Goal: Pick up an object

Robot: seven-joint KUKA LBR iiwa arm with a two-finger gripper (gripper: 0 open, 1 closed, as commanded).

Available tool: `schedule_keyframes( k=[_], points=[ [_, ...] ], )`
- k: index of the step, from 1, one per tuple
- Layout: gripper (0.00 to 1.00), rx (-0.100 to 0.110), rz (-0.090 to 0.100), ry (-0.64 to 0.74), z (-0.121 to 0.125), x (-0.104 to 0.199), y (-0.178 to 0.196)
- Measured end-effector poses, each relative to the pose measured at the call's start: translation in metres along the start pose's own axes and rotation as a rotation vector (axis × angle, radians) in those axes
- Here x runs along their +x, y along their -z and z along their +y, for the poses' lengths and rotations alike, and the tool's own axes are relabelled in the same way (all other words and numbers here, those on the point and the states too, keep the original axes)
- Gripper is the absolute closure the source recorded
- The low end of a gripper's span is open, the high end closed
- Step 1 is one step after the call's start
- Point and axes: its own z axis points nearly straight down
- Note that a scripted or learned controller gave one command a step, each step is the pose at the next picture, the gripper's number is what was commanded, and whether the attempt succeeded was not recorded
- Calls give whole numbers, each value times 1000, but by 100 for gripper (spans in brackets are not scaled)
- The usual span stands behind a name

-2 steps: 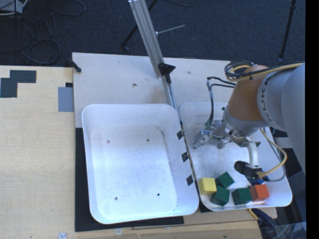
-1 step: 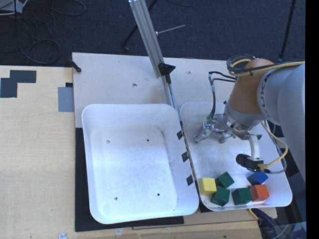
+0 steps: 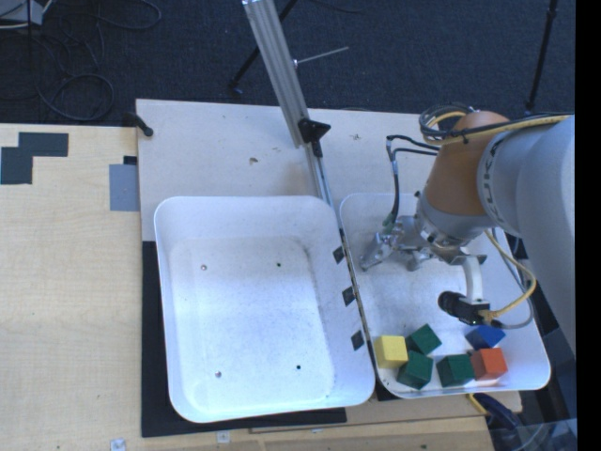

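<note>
The hand [image 3: 380,248] hovers over the right bin [image 3: 376,299], near its upper left; whether it is wide or narrow I cannot tell. The blocks lie well apart from it, clustered at the bin's near edge: yellow [image 3: 392,349], three green [image 3: 424,339], blue [image 3: 485,335], orange [image 3: 489,362].

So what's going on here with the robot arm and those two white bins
A grey robot arm with an orange band reaches in over the right bin, its gripper hanging above the bin's upper part. The blocks sit apart from it, clustered at the bin's near end: a yellow block, three green blocks, a blue block and an orange block. Nothing appears to be held yet. The left bin sits beside it.
</note>
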Motion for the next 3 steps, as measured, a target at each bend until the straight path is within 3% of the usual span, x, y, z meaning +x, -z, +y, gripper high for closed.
schedule_keyframes(
  k=[1, 2, 3],
  points=[
    [0, -2, 0, 1, 41, 2, 0],
    [0, 0, -4, -6, 24, -69, 17],
    [0, 0, 0, 2, -10, -13, 0]
  ],
)
